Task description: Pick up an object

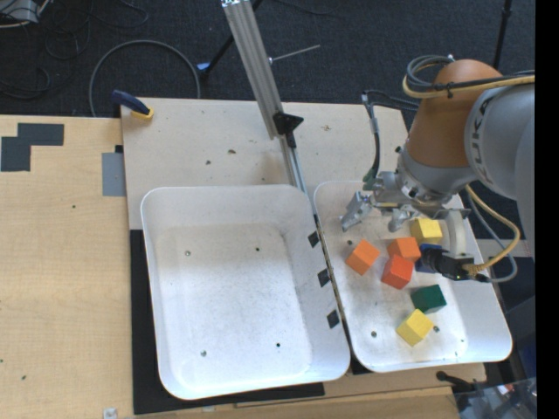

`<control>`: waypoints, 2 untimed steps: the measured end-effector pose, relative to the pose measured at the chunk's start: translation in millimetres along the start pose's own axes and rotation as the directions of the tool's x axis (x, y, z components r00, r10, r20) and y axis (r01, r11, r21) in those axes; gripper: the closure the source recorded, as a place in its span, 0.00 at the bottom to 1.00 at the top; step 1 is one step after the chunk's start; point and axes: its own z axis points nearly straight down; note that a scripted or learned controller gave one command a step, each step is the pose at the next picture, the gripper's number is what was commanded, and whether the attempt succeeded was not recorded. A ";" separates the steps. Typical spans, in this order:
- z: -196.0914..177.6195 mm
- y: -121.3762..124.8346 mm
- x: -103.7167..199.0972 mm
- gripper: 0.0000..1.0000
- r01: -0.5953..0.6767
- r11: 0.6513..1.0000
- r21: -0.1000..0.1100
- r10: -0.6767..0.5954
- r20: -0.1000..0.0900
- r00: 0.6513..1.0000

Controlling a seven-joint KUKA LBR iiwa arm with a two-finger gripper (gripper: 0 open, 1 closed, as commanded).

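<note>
The gripper (374,211) hangs with fingers spread wide and bare over the right bin (489,339), approach step. The blocks lie at its four o'clock; the nearest, an orange cube (363,257), calls for descent and closing.

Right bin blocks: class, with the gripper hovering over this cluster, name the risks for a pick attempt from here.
1. The orange blocks and the red-orange block lie close together, so closing fingers could likely shove a neighbour instead of seizing one.
2. The gripper, fingers spread and holding nothing, sits above the cluster's far edge; a straight descent may miss.
3. The yellow block lies partly under the wrist, so its position is hard to judge.
</note>
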 end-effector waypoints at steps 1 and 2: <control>0.1 -9.9 -0.1 0.00 -0.004 1.000 0.001 0.004 0.000 1.000; -0.1 -17.0 1.0 0.00 -0.006 1.000 0.000 0.006 0.000 1.000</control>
